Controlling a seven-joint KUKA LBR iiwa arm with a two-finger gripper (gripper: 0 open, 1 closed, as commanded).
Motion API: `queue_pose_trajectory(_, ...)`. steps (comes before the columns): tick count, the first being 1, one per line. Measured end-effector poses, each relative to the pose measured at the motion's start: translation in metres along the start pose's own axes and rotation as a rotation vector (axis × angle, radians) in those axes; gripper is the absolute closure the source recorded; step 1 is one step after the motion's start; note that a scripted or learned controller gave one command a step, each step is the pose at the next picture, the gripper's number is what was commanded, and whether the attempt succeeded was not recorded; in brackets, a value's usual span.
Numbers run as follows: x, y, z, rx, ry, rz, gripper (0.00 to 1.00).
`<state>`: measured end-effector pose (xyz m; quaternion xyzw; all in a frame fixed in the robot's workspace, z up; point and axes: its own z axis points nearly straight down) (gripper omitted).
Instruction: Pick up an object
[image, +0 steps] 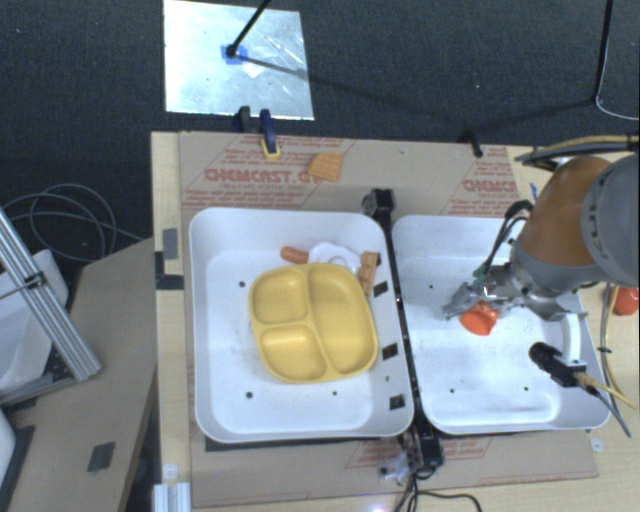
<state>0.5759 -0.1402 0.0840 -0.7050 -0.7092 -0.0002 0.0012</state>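
Reaching in from the right, the grey arm (580, 225) with its orange band hangs over the right bin (500, 390), its claw (472, 303) low above the bin floor near the middle. A small orange object (480, 319) sits right at the claw's tips, touching or just beneath them; whether the claw is open or gripping it cannot be told from this slant. The left bin (215, 330) holds a yellow three-part plate (310, 322), tilted a little. Just behind its far rim lie a small orange sausage-shaped piece (294, 255), a white item (335, 256) and a tan block (369, 268) near the divider. On the desk (420, 170) beyond the bins rests a tan scrap (325, 166).
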Motion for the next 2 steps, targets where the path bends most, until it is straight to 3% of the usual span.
queue_pose_trajectory(1, -0.003, 0.002, -0.011, -0.005, -0.003, 0.002, 1.00)
queue_pose_trajectory(2, 0.072, 0.019, -0.107, -0.013, 0.000, -0.006, 1.00)
